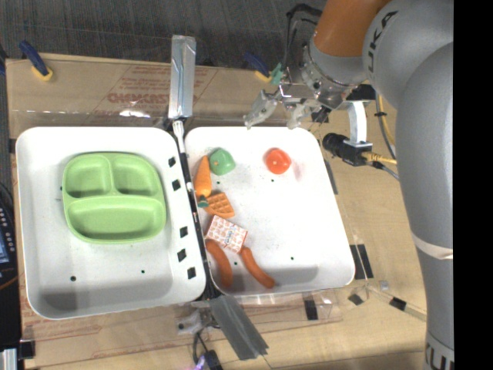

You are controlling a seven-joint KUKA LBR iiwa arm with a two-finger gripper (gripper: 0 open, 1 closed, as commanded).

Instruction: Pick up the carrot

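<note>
Hanging over the far rim of the right bin (339,237), the gripper (279,112) presents its two fingers spread apart with nothing between them. You will see one fingertip (253,119) reaching toward the divider between the bins and the other pointing down near the bin's back edge. Above the gripper you can trace the wrist, the orange band (350,18) and the grey arm (420,129) running off to the right.

Nearest to the gripper, below it and inside the right bin, sits a red tomato (277,160). Below and to the left of the gripper you find a green round toy (222,161), and touching its left side lies the carrot (202,177), orange, pointing along the divider wall with its green top toward the near side. The carrot is well apart from the gripper.

Farther from the gripper, toward the near edge, you see a waffle-patterned orange piece (219,204), a pink patterned card-like item (226,235), and two sausages (256,268) by the front wall.

Farthest left of the gripper, the left bin (38,276) holds a green compartment plate (114,197).
</note>
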